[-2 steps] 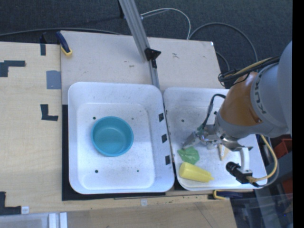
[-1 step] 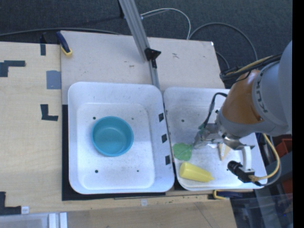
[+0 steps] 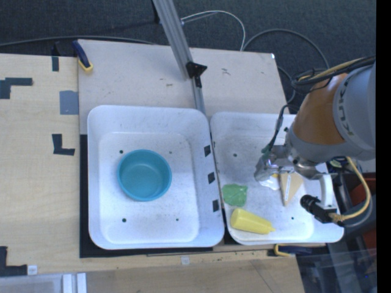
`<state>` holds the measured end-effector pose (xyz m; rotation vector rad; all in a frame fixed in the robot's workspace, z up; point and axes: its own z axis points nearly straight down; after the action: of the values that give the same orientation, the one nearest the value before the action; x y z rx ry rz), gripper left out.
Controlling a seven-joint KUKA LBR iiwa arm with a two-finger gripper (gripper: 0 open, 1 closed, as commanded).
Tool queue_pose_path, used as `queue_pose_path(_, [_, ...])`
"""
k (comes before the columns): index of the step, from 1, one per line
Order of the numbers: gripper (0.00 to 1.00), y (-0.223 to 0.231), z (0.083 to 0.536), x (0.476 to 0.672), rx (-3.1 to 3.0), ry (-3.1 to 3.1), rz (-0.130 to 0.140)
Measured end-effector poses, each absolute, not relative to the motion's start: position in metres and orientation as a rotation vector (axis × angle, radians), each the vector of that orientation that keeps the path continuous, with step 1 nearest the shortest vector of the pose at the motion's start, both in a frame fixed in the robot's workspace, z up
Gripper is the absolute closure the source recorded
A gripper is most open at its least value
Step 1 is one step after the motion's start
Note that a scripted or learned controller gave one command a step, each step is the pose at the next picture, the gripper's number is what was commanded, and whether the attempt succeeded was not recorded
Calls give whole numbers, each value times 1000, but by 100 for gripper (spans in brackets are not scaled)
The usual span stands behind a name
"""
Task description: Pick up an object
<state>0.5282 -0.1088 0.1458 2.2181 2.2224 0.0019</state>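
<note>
My gripper [image 3: 269,174]: I am hanging it low over the right bin [image 3: 244,133]; whether it is open or closed, I cannot tell.
Candidates: green piece [image 3: 234,195] and yellow piece [image 3: 250,222] are lying near it.
Blue bowl [image 3: 144,174]: sitting in the left bin [image 3: 104,163], well apart.

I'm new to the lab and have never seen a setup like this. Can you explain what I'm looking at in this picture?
This is one camera fixed above a bench, looking down at a slant. Two shallow white trays sit side by side: the left bin and the right bin. The grey and orange shape on the right is a robot arm, reaching into the right bin. Its two-finger gripper is low over that bin's floor; I can't tell whether it holds anything. A blue bowl lies in the left bin. In the right bin are a small green object, a yellow object and a pale cone-like piece.
</note>
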Motion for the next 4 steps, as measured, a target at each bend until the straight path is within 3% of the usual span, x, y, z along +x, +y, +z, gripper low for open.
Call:
queue_pose_path(3, [100, -105, 291, 543, 2216, 2221, 4])
queue_pose_path(4, [100, -50, 282, 567, 2215, 2230, 0])
